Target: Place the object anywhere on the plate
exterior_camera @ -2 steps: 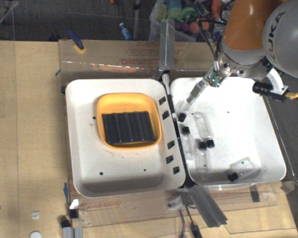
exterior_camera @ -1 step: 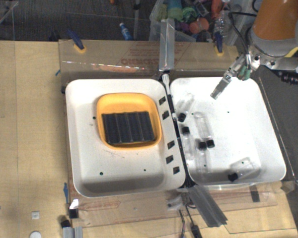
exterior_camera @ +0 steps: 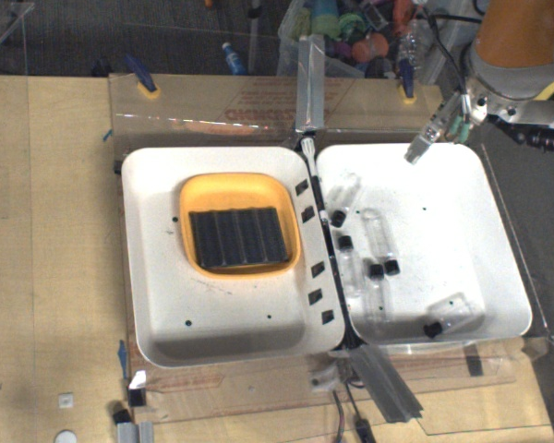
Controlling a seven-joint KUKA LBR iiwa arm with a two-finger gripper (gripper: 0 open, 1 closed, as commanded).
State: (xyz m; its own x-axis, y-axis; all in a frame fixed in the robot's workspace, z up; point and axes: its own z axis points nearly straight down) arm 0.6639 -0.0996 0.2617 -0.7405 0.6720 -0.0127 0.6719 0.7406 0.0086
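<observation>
Dark ribbed slab (exterior_camera: 238, 236) on yellow plate (exterior_camera: 196, 197), left bin (exterior_camera: 148, 275).
Object: flat, rectangular, charcoal-black, with lengthwise ridges; lies centred on the rounded-square plate, covering most of its floor. Right bin (exterior_camera: 462, 210) holds several clear items with black caps. Gripper (exterior_camera: 431, 137) hangs over that bin's far edge, apart from the object; whether the jaws are spread cannot be told.
</observation>
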